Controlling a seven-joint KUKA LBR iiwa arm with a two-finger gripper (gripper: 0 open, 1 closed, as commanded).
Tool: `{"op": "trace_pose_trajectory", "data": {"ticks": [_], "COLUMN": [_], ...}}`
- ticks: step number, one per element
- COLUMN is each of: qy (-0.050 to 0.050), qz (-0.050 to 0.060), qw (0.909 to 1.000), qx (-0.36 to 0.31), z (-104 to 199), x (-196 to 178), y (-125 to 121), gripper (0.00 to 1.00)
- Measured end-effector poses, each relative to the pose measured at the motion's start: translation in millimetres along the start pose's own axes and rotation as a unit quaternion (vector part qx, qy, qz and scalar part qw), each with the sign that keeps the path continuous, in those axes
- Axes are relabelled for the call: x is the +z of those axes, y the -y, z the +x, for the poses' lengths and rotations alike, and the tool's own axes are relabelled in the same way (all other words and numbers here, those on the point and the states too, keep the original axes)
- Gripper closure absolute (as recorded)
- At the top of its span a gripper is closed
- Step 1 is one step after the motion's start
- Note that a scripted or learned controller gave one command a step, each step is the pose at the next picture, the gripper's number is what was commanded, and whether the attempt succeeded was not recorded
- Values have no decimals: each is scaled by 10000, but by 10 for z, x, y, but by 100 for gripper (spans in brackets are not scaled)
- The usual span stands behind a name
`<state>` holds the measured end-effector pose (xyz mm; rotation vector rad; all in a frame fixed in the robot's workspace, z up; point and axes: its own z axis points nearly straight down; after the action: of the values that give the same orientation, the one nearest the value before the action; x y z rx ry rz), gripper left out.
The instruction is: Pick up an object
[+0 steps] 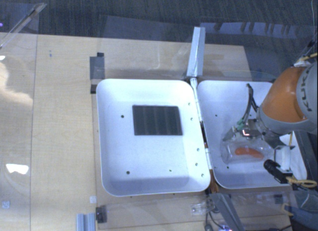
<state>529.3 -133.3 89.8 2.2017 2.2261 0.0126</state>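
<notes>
You are looking at a robotics lab or test cell, not a home or shop. The pale wooden desk (59,125) carries two shallow white bins, the left bin (149,175) with a dark grated panel (156,120) in its floor and the right bin (218,101) beside it, parted by a metal divider (195,53). Clear plastic guard panels (20,31) stand around the desk, brackets (97,67) fix the bins, loose cables (251,101) trail from the grey and orange arm (285,101), and dark carpet (149,1) lies beyond.
</notes>
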Motion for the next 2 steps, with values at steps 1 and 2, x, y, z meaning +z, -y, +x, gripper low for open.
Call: {"op": "trace_pose_trajectory", "data": {"ticks": [1,2], "qy": [15,15], "qz": [-36,-47], "qw": [9964,9880], "qx": [-851,-1542], "z": [78,79], "x": [-7,-15], "y": [68,349], "gripper": [0,0]}}
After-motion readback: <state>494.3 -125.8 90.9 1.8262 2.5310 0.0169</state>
